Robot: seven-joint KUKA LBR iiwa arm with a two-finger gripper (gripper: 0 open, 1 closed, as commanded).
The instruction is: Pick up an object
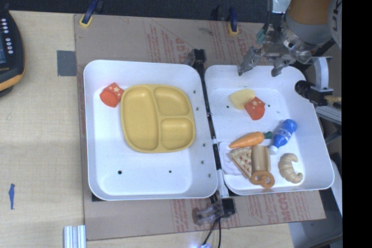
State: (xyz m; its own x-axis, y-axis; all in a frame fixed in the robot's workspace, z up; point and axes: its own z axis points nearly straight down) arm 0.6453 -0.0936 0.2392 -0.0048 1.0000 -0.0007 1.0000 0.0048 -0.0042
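Observation:
My gripper (261,68) hangs over the far edge of the right bin (317,128), its two dark fingers spread apart with nothing between them. Below it in that bin lie a pale yellow piece (240,98) and a small red object (255,108). Nearer the front are a carrot (248,140), a blue bottle (283,132), a waffle-like wedge (240,160), a hot dog bun (260,160), a pretzel (263,179) and a croissant (290,168). The left bin (104,174) holds a yellow divided plate (157,117) and a red object (110,94) at its left.
Both bins sit on a brown cardboard sheet (145,38) held by blue clamps (232,19). A black clip (198,57) joins the bins at the back, another fitting (212,212) at the front. A black and orange pendant (9,49) lies at the far left.

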